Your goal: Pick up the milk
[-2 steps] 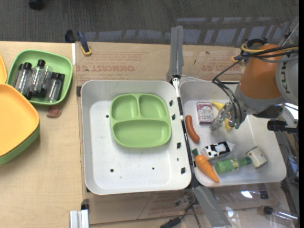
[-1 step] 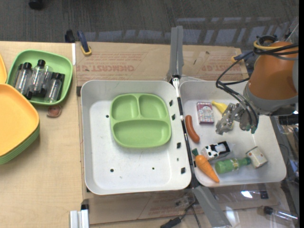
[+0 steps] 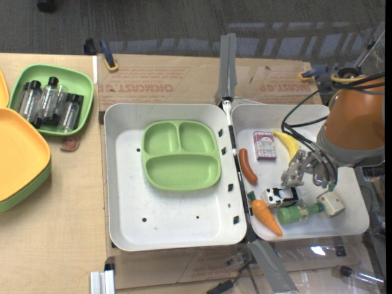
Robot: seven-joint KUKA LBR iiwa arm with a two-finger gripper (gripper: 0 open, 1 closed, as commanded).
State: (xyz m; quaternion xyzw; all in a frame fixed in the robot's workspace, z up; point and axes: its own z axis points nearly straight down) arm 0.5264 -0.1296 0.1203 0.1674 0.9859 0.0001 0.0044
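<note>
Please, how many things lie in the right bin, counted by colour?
Yellow: 1, banana
Orange: 1, carrot
Red: 1, sausage
Green: 1, bottle
Pink: 1, box
Black and white: 1, milk
Beige: 1, block
Total: 7

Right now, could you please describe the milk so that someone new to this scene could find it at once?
Look in the right-hand white bin, toward its front edge. The milk is a small carton lying just below the gripper, above the orange carrot and left of the green bottle. Its black-and-white cow-patch pattern sets it apart.
</note>
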